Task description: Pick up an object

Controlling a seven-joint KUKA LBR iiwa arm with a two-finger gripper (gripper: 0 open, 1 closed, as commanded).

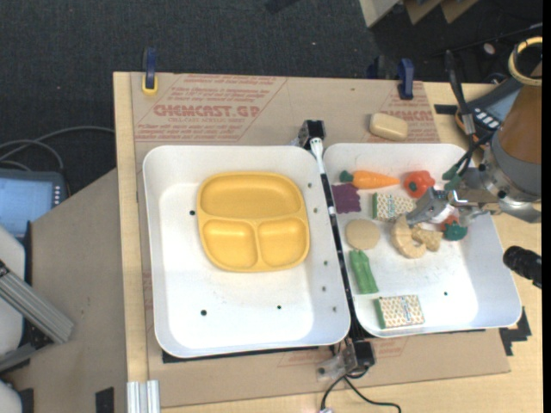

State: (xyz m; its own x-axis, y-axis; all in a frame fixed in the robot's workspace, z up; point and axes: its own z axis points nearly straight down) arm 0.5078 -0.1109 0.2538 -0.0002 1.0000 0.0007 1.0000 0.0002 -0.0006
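Arm comes in from 3 o'clock, orange band at the frame edge, pincer [428, 208] low over the right bin [482, 312], in its upper half; can't tell whether the pincer is spread or pressed together, metal parts overlap the toys under it and nothing is clearly seen between the tips. Candidates to pick are all in the right bin: toy carrot [375, 179] at 12 o'clock near the top rim, red tomato-like piece [418, 183] just beside it at 3 o'clock of the carrot, purple piece [346, 198] at 7 o'clock of the carrot by the left wall, small printed box [389, 206] just left of the pincer, tan lumpy piece [413, 241] directly at 6 o'clock of the pincer and looks touching or nearly so, beige round piece [362, 235] at 9 o'clock of the tan one, green stick-shaped piece [362, 273] below it running toward 6 o'clock, second printed box [399, 311] near the bottom rim, small red and green bit [452, 227] at 4 o'clock of the pincer. Left bin [172, 308] holds a yellow three-compartment tray [254, 220], sitting toward its upper centre. On the worktop [215, 101] beyond the right bin, at 12 o'clock, lies a beige block [389, 126], apart from the bin rim
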